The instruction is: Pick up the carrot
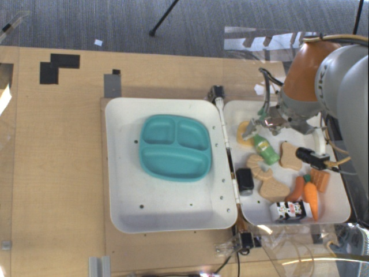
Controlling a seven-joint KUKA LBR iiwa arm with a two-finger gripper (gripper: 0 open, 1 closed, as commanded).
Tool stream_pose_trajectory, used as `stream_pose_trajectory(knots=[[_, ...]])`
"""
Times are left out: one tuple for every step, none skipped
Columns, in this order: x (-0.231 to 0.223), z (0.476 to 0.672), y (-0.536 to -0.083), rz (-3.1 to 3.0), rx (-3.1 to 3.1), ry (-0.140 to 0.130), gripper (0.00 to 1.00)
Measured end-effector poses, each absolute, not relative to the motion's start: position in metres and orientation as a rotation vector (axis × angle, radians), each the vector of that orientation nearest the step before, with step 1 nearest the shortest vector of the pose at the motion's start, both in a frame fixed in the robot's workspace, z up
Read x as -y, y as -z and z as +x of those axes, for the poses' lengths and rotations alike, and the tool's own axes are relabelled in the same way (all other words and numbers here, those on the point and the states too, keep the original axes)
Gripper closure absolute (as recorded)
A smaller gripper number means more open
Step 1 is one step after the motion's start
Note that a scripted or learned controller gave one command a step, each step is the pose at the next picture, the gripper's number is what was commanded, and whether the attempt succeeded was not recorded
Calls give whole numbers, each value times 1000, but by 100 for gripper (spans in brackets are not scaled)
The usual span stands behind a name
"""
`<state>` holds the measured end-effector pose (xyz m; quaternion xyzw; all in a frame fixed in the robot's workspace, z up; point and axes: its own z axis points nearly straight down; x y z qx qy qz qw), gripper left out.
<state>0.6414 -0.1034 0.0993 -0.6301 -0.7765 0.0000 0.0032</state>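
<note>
Carrot [311, 199] lies near the right bin's [343, 214] front right corner, wedged among toys; gripper [266, 122], its state unclear, hovers near the back edge and risks snagging neighbours.

Looking down from above at a slant, fixed over the tabletop [52, 172].

Facing both white bins side by side, left bin [121, 212] near mid-frame and right bin [340, 209] toward the right edge; taking in grey carpet [86, 10] along the top beyond the tabletop's far edge; sitting far enough back for framing both bins whole, with the arm [331, 77] reaching in from the right.
</note>
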Motion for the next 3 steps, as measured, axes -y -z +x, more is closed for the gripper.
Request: stream_pose_trajectory(knots=[[84, 671, -86, -2161, 2288, 9, 0], [83, 674, -101, -2157, 2305, 17, 100], [83, 674, -100, -2155, 2305, 16, 0]])
